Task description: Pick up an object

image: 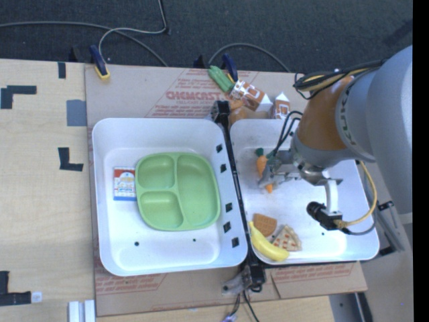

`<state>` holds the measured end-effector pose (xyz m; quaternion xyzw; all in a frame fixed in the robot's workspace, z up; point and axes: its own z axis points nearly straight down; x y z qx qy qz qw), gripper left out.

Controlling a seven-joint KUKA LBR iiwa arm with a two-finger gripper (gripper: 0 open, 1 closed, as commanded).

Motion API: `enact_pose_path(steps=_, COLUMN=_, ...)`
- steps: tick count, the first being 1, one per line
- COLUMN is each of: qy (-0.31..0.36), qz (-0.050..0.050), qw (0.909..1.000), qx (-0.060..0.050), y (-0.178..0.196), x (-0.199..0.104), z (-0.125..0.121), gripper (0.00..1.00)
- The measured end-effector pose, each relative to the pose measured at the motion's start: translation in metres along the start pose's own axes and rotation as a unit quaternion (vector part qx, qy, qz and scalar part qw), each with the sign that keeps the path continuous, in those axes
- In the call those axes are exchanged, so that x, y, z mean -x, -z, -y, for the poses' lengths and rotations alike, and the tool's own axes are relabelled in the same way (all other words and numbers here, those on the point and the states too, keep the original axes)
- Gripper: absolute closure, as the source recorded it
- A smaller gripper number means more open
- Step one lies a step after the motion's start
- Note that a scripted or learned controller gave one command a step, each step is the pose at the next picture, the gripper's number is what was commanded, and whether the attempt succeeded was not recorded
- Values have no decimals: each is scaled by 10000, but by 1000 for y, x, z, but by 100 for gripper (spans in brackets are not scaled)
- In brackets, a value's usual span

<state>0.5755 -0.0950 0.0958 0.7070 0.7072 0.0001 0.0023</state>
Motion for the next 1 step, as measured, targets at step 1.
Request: enact_pose_path(steps=1, qy=8, qz=-18, qw=10000, qx=-21, y=89, x=-59, z=20, gripper=100)
